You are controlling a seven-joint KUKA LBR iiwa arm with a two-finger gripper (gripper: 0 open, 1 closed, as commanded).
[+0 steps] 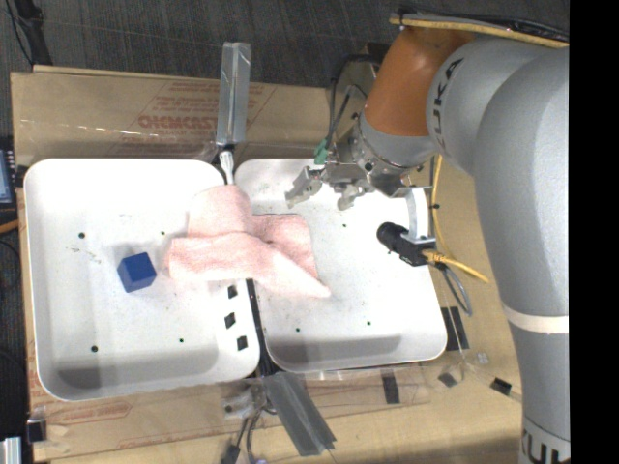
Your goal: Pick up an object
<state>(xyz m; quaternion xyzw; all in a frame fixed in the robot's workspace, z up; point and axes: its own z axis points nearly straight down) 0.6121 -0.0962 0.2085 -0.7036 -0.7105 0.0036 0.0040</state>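
Approach step: our gripper point(322, 189) hangs spread and empty; next we descend onto the pink cloth point(247, 245).

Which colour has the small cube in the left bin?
The cube is blue, seen clearly in the camera view against the white left bin.

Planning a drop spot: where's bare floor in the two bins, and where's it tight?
Left bin: bare everywhere around the blue cube, left of the pink cloth. Right bin: bare along the front, below the cloth and gripper. Tight at the divider, where the cloth drapes across both.
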